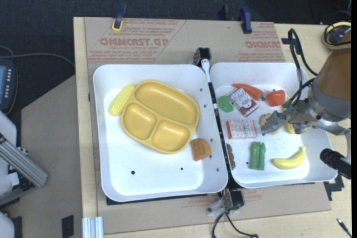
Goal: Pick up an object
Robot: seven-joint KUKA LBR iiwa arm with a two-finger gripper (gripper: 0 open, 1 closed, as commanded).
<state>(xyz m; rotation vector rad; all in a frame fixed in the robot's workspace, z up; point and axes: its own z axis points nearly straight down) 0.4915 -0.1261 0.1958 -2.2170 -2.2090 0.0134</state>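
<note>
Starting at the left: your left bin [111, 136] holds a yellow three-compartment plate [160, 116], set at a slant near the bin's middle. A yellow corn cob [121, 99] lies against the plate's left edge, touching it. A small brown piece (waffle or bread, hard to tell) [201, 149] sits just off the plate's near right corner.

Across the divider, your right bin [268, 176] carries the clutter. A green round item [225, 103] lies close to the divider. Just right of it, a small red-and-white carton [243, 101] rests beside an orange carrot [247, 90] on the far side. A flat red-and-white packet [241, 130] lies nearer you, and a green vegetable [256, 155] nearer again. A red tomato-like item [275, 97] sits right of the carrot. A yellow banana [290, 159] lies at the near right.

Your gripper [271, 122] hangs over the bin's middle, just right of the packet, arm [334, 86] entering from the right. You cannot tell from this angle whether the fingers are parted or together (the tip is a dark blur); nothing shows clearly between them. A small yellow item [290, 128] peeks out beside the wrist.
</note>
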